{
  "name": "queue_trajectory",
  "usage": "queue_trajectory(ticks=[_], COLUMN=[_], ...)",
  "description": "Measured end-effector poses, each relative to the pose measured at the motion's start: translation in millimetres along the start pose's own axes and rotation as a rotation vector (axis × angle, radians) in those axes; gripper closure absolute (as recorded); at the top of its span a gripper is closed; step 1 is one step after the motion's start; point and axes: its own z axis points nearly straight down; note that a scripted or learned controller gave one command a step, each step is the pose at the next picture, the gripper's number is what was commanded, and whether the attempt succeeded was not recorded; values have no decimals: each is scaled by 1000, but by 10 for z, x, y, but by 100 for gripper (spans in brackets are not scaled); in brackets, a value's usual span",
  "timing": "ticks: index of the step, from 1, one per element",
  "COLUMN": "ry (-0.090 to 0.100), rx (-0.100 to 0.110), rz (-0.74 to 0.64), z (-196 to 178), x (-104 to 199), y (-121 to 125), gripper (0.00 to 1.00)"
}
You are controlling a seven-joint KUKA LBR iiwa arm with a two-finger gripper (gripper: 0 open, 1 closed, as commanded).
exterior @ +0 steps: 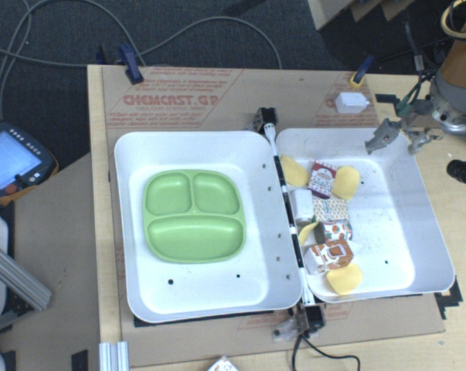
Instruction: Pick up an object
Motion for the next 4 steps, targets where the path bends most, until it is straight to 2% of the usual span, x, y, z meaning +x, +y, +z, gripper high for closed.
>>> queue_trajectory(ticks=[1,2,3,4], ry=[-1,0,-1,0], rx=[-4,-6,-9,-8], rz=[0,1,-1,1], z=[1055,1055,1047,1048], x=[470,882,877,791], y=[-79,-576,205,-260], gripper=[0,0,0,0])
